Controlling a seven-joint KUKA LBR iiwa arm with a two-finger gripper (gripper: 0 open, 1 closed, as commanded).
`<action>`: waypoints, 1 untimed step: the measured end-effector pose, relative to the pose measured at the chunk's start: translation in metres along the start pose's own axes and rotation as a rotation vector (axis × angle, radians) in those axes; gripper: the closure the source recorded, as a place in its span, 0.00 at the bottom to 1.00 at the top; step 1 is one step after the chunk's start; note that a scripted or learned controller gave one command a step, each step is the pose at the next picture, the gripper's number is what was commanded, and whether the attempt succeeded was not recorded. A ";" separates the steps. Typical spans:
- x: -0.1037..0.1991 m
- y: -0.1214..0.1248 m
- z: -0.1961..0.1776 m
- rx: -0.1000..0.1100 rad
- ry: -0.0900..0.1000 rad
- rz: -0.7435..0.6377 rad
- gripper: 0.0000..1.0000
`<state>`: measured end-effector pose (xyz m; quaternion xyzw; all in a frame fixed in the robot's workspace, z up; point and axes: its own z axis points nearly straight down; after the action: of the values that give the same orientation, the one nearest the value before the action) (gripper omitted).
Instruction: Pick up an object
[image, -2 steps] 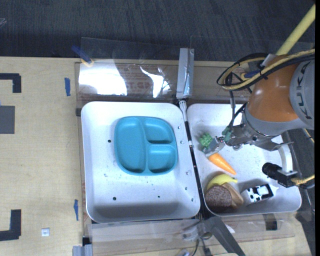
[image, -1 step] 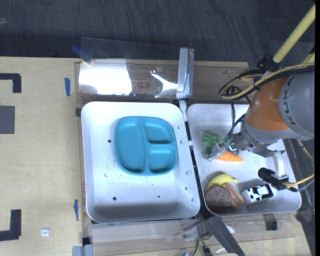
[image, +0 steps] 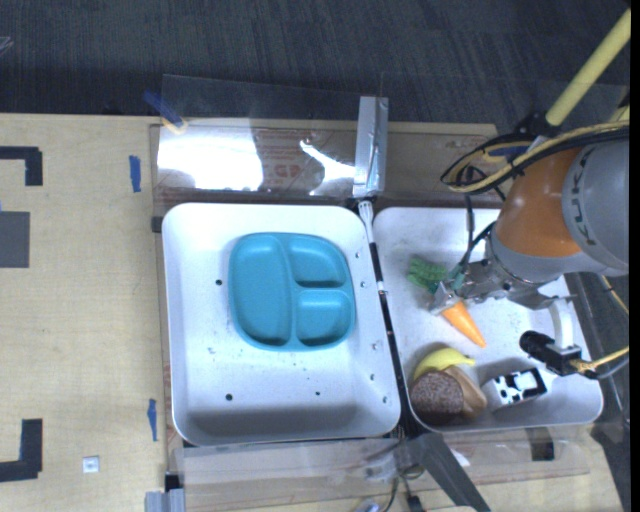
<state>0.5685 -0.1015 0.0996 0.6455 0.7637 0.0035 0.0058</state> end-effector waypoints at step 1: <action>0.025 0.107 -0.176 0.004 0.001 0.223 1.00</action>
<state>0.6675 -0.0586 0.2767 0.7265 0.6871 0.0029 0.0034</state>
